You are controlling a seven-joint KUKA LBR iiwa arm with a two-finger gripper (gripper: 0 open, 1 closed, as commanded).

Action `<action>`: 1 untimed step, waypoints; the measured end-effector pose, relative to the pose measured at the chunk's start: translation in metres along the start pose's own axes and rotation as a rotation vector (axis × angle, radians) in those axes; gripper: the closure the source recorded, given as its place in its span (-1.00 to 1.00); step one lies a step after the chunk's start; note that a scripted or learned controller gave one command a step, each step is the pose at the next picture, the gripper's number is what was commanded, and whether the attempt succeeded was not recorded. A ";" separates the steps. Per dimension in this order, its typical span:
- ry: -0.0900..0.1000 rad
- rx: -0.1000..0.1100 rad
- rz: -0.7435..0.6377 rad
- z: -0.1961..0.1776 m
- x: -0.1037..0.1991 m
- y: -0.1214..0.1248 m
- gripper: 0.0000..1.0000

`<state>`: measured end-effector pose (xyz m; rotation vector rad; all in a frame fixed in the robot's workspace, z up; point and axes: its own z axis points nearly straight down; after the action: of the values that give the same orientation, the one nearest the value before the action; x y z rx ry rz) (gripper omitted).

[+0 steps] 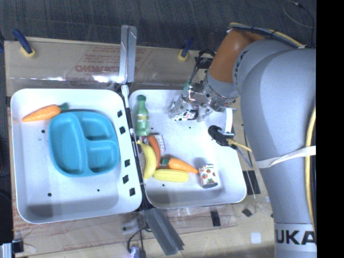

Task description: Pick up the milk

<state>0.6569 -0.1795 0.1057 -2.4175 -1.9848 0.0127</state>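
While lying in the right bin [231, 190] near its far wall, milk [185, 115] sitting under the gripper [189, 105]; cannot tell the grip state; green bottle [141, 117] standing left of milk; banana [149, 160], carrot [179, 165], corn [171, 176], can [208, 176] lying nearer the camera.

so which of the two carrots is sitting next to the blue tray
The carrot in the left bin, at the blue tray's upper-left corner. The other carrot lies in the right bin, by the corn.

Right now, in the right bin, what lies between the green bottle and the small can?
In the camera view, between the green bottle and the small can lie a banana, two carrots, and a corn cob, clustered along the bin floor.
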 end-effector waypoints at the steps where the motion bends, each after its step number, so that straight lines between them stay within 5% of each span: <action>1: -0.001 -0.014 0.043 -0.085 0.048 -0.032 1.00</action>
<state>0.6358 -0.1267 0.1911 -2.4689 -1.9398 0.0010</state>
